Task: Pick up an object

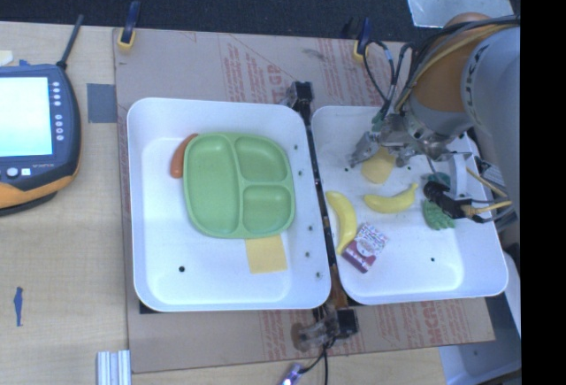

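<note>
My gripper (pixel 382 150) hangs low over the back left part of the right bin (pixel 416 281). It is open, its grey fingers (pixel 363 150) spread apart. A pale yellow rounded fruit (pixel 378 169) lies just under and in front of them, its top partly hidden by the gripper. Nothing is visibly clamped between the fingers. Close by in the same bin lie a small banana (pixel 392 199), a larger banana (pixel 342 217) along the left wall, a red and white snack packet (pixel 367 248) and a green leafy toy (pixel 436 214).
The left bin (pixel 155 277) holds a green divided plate (pixel 239 184), an orange-red sausage (pixel 179 157) at its left edge and a yellow flat slice (pixel 266 254). A teach pendant (pixel 31 131) rests at the far left. Cables (pixel 460 197) trail from the wrist over the right bin's right side.
</note>
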`<state>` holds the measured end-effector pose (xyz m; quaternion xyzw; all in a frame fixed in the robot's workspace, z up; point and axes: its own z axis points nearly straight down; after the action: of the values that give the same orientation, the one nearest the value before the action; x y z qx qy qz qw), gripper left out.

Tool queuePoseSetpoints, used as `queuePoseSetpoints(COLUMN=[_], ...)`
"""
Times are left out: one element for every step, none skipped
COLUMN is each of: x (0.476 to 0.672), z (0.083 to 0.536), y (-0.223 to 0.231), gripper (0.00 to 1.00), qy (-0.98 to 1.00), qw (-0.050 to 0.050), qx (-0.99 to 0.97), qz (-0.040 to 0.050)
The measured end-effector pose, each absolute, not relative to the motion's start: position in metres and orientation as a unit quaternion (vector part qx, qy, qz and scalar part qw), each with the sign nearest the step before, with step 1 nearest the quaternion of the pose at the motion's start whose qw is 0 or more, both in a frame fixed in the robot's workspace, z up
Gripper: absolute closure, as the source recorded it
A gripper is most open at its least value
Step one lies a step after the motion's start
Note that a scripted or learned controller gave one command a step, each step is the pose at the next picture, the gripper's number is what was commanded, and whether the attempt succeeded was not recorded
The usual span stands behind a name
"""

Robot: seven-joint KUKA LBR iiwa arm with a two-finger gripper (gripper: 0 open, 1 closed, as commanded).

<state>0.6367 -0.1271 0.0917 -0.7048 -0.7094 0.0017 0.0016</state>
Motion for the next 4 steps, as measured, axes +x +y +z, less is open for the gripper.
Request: queuePoseSetpoints(x=[0.637, 0.637, 0.656, 0.642], z=[0.102, 0.102, 0.092, 0.092], y=[-0.128, -0.128, -0.154, -0.116], gripper=[1.00, 0.00, 0.00, 0.00], qy=[-0.710, -0.710, -0.708, -0.709], qw=[0.002, 0.002, 0.001, 0.002], qx=[-0.704, -0.704, -0.707, -0.705], qz=[0.0026, 0.0027, 0.0007, 0.0019])
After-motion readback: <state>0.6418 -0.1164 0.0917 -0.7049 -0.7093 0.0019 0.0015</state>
